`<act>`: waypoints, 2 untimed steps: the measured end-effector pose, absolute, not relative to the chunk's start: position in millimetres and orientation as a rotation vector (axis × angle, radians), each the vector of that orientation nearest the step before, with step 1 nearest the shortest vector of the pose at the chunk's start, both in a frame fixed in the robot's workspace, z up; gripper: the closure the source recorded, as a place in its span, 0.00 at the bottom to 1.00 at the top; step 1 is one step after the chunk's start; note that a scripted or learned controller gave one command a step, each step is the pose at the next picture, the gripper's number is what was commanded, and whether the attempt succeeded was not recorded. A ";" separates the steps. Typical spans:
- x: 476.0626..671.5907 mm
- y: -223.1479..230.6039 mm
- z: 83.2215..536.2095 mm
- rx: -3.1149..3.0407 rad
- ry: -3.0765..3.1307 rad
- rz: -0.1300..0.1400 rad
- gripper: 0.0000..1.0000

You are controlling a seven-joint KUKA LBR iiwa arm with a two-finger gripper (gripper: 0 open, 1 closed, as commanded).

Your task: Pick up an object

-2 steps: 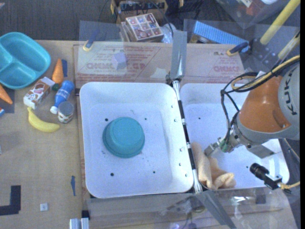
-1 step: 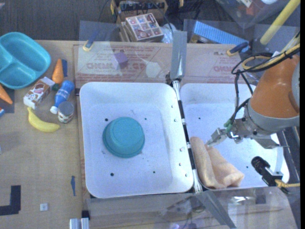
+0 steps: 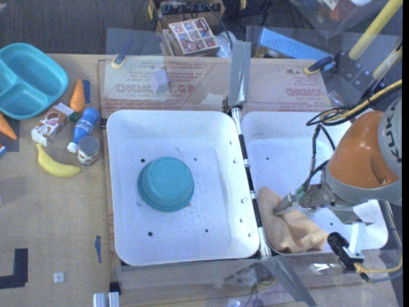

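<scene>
At seven o'clock in the right bin [image 3: 281, 139], gripper [image 3: 285, 203] meets tan cloth [image 3: 294, 230] for pickup; jaw state cannot be told.

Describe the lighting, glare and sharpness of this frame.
Camera view: soft, even light from above, with faint shadows around the teal bowl; the white bins are bright but not blown out; the clear plastic sheets at top right catch pale reflections; the whole frame is slightly soft, and detail at the gripper over the tan cloth is hard to resolve.
</scene>
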State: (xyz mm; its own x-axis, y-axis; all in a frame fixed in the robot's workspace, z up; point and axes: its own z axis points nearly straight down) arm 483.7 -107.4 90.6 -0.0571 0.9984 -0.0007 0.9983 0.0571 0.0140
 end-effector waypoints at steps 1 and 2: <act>485.0 -106.4 101.2 2.150 2.275 0.022 1.00; 487.9 -37.9 271.9 1.935 2.473 0.000 1.00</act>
